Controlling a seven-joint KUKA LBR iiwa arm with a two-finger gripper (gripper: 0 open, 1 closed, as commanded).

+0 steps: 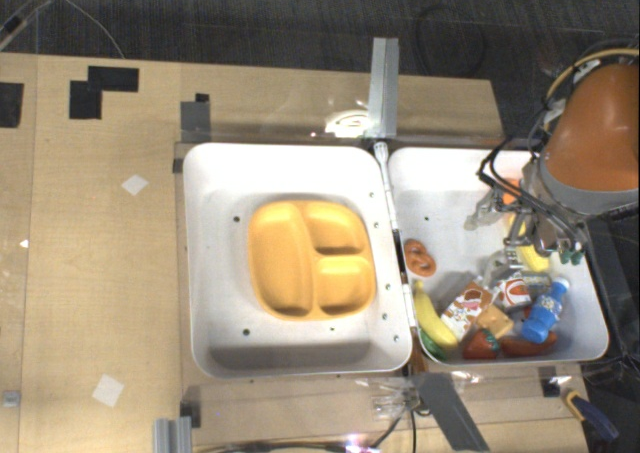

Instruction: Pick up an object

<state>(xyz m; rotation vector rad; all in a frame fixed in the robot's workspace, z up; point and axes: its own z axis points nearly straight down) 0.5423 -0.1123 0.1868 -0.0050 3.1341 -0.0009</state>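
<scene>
My gripper [512, 246] hangs over the right bin [440, 181], under the grey arm with its orange band [597, 136]. It sits just above the heap of small objects at the bin's near right. In that heap lie a yellow banana [432, 313], a brown pretzel [419, 258], a blue bottle [543, 313], a red-and-white packet [465, 309], a brown block [493, 321] and a red item [482, 344]. A yellow item [534, 259] lies directly beneath the gripper. Nothing can be made out between the fingers.
The left bin [215, 241] holds a yellow divided tray [310, 258]. A metal post [383, 86] stands behind the seam between the two bins. The wooden bench [90, 271] spreads to the left.
</scene>
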